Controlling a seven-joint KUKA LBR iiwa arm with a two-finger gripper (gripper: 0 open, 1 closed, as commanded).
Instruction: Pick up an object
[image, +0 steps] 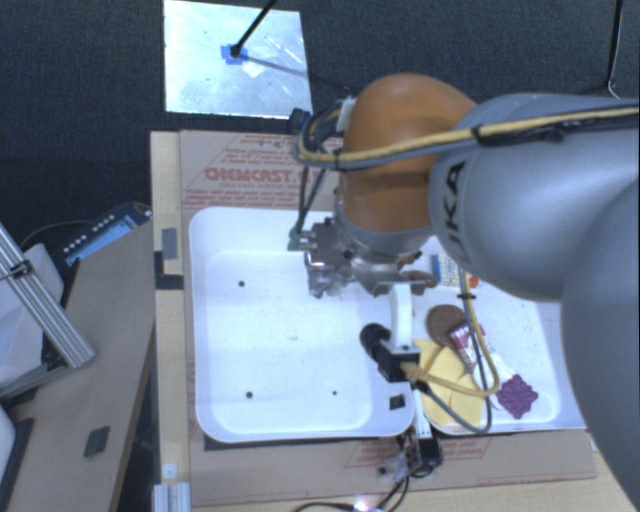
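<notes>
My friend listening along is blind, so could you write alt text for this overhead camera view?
A large grey robot arm with an orange band reaches in from the right above two shallow white bins. The left bin lies under its wrist; the right bin holds a purple object, a yellow object and a brown one.

Left bin (250, 340): white moulded plastic, smooth, faintly glossy, a few dark specks on its floor. Right bin (545, 405): same white plastic. Arm (540, 190): grey casing, smooth, satin sheen; orange band (405, 150) smooth and semi-gloss. Wrist unit (345, 260): bare metal, dull shine. Cables (400, 150): yellow and black, smooth sheathing. Board (240, 170) under the bins: brown printed cardboard, matt. Sheet (235, 60): silvery, reflective, slightly scuffed. Purple object (518, 396): rough, knobbly surface. Yellow piece (450, 385): flat, matt. Brown disc (447, 322): dull finish.
</notes>
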